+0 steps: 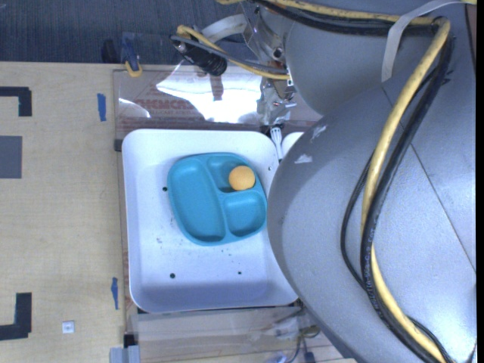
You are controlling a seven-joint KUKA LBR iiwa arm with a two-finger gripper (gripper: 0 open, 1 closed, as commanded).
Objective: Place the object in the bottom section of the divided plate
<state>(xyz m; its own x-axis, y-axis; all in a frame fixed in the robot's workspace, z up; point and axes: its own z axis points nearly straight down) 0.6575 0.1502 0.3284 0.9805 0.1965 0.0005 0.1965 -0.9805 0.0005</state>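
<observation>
A blue divided plate point(198, 203) lies in the left white bin point(151, 278). A small orange ball point(242, 178) rests in the plate's upper right section, close to the ridge between sections. The large section on the left and the lower right section hold nothing. The grey arm point(378, 203) covers the right half of the view, and its bulk hides the gripper.
The arm's body hides the right bin. Yellow and black cables point(393, 127) run along the arm. A clear plastic sheet point(189, 100) lies behind the left bin. The wooden bench point(53, 203) with black markers extends to the left.
</observation>
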